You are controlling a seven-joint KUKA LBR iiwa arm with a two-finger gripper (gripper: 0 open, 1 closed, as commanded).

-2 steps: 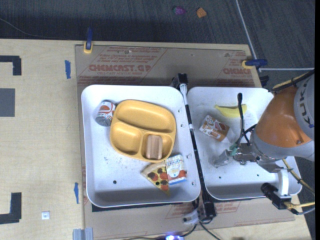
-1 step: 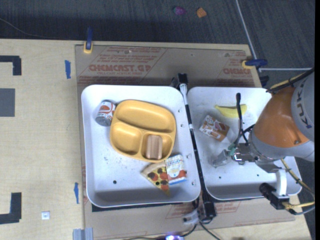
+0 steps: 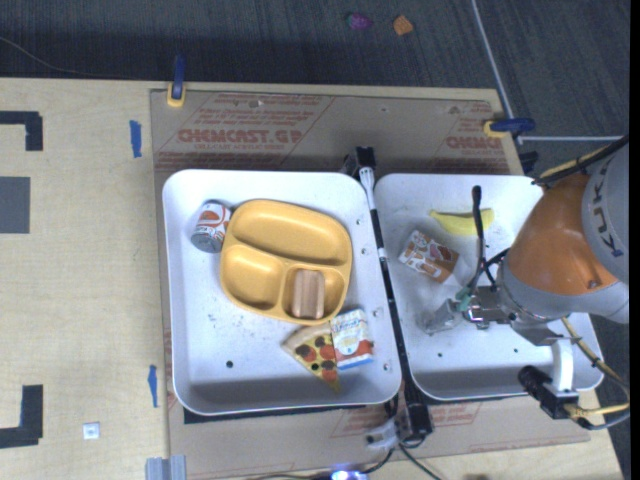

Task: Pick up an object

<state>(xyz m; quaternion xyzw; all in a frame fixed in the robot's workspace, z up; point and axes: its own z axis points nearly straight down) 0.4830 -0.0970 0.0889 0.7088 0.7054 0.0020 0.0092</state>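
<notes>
Jaws (image 3: 445,318): seen low over the floor of the right bin (image 3: 440,368), at the end of the grey arm (image 3: 570,268) with the orange band; whether they are wide or narrow cannot be told, and nothing is seen held between them.

Right bin, items listed relative to the jaws: a small red-and-white carton (image 3: 428,255) is lying just above them, apart from them; a yellow banana (image 3: 462,222) is found farther up, near the bin's top wall, partly crossed by a black cable.

Left bin (image 3: 190,368), placed side by side with the right bin, to the left of the jaws: a yellow divided tray (image 3: 270,243) is set at its middle, with a brown sausage-like piece (image 3: 307,293) lying in the tray's lower right compartment. A small can (image 3: 210,226) is lying on its side against the tray's upper left edge. A pizza slice toy (image 3: 312,350) and a small printed carton (image 3: 351,337) are lying touching one another below the tray's lower right corner.

Both bins are borne by the desk (image 3: 80,268) on a brown board (image 3: 250,128).
</notes>
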